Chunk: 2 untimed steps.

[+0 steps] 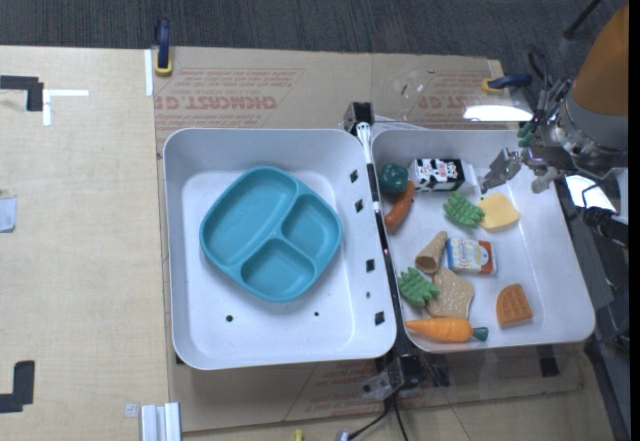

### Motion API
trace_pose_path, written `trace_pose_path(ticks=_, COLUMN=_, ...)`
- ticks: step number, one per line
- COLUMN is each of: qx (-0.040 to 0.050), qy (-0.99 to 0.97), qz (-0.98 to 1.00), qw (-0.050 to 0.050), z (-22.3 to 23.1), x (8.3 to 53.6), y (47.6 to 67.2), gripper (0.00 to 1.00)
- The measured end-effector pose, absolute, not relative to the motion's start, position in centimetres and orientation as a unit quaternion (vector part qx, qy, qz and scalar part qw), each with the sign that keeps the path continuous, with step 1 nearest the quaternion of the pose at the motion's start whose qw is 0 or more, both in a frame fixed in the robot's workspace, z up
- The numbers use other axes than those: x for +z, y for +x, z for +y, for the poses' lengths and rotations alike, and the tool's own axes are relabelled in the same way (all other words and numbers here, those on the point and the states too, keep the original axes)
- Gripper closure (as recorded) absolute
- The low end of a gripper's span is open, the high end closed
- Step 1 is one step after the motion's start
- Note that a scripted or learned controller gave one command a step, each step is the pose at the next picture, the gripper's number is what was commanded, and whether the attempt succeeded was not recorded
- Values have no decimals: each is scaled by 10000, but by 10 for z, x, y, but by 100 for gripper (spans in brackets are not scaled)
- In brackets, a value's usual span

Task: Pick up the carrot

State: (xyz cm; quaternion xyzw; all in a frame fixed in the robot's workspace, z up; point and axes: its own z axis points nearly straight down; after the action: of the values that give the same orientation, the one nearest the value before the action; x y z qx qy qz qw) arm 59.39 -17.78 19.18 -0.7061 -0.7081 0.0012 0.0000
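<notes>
Orange against white plastic, the carrot point(440, 330) lies on its side along the near edge of the right bin point(560, 304), its green stub pointing right, just below a slice of toast point(455, 297) and a leafy green piece point(415, 285). We see the gripper point(520, 165) poised over the far right part of the same bin, well apart from the carrot, its 2 fingers spread open with nothing between them; a yellow cheese wedge point(499, 212) sits just below it. Around these we count a black-and-white milk carton point(438, 173), a second green leafy piece point(463, 210), a small packet point(469, 255), a waffle point(513, 306), a cone-shaped piece point(431, 251) and a reddish sausage point(400, 208) by the bin's left wall. In the left bin point(190, 329) rests a teal plate point(270, 232) with 3 compartments.
</notes>
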Motion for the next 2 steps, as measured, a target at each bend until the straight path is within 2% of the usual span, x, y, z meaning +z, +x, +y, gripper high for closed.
trace_pose_path(ticks=1, qx=-41, qy=-6713, qz=-7412, qw=-28, z=-212, x=97, y=597, gripper=0)
trace_pose_path(ticks=2, qx=-7, qy=-5963, qz=-8027, qw=-65, z=-211, x=98, y=612, gripper=0)
